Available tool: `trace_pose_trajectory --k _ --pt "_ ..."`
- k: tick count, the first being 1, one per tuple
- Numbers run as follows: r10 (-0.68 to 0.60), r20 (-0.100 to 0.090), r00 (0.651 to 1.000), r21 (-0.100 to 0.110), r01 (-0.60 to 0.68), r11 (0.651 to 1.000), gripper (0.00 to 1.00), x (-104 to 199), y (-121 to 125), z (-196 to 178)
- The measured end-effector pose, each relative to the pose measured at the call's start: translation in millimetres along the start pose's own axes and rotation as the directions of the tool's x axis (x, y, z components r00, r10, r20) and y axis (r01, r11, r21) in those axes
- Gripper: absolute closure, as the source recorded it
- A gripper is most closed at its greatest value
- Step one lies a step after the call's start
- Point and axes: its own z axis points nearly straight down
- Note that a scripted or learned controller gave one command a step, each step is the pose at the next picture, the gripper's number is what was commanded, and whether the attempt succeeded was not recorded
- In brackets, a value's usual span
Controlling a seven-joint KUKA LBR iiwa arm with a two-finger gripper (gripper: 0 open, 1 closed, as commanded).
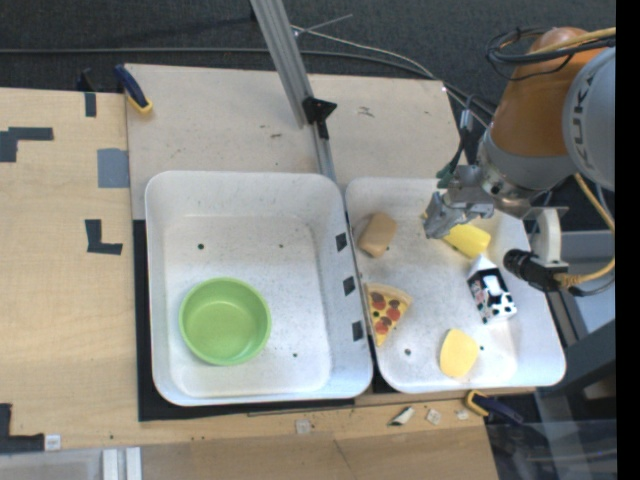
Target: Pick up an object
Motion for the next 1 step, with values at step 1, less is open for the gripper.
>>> trace_pose_trajectory --k 1 --pt "0.000 0.000 1.000 0.000 0.000 1.000 0.00 0.0 0.0 0.0"
